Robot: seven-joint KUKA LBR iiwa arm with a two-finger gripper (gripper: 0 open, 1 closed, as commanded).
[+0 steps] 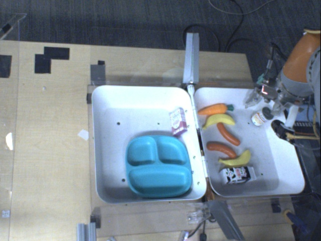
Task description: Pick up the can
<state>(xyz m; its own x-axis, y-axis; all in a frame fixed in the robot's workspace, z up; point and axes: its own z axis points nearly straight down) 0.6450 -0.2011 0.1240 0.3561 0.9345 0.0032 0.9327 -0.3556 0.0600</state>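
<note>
**Can at the far right of the right bin, beside the end effector**

A pale wooden desk (50, 134) is seen from above, and two shallow white bins with rounded corners are carried on it side by side. The left bin (108, 134) is smooth, matte plastic. A glossy blue tray (158, 167) with three compartments is set in its near half. The right bin (281, 169) is of the same make.

The grey arm (301, 59), banded in orange, is reached in from the right above the right bin's far right corner. The end effector (271, 109) is hung low over that corner. Whether it is released or clenched cannot be told, as its tip is small and blurred.

Six items are laid in a loose column down the left half of the right bin:
- an orange carrot (214, 109) with a green top
- a curved yellow banana (219, 120) just below the carrot
- two smooth reddish sausages, one upper (228, 133) and one lower (220, 148)
- a second banana (236, 159)
- a boxy black-and-white carton (235, 174) nearest the front

A small white-and-purple carton (177, 121) is stood against the left bin's right wall.

The can (258, 118) is found on the right bin's floor, well apart from the food and just beside the end effector. It is small, pale and cylindrical. A round end is turned up toward the camera. Its long axis is foreshortened, and its exact tilt cannot be told.
</note>
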